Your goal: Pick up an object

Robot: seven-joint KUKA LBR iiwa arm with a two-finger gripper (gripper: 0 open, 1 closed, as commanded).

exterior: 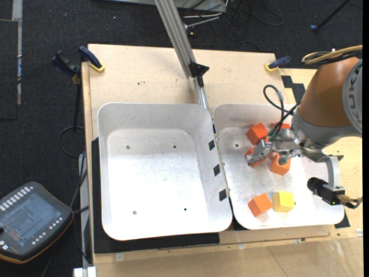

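Now the gripper (260, 153) is down in the right bin (323, 215), in among the orange blocks (257, 133) near its far edge. I cannot tell if it has grabbed one. No block looks lifted, so picking up is left.

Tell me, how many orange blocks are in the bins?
3, all in the right bin: one at the top, one beside the gripper at, one by the yellow block at. The arm may hide more.
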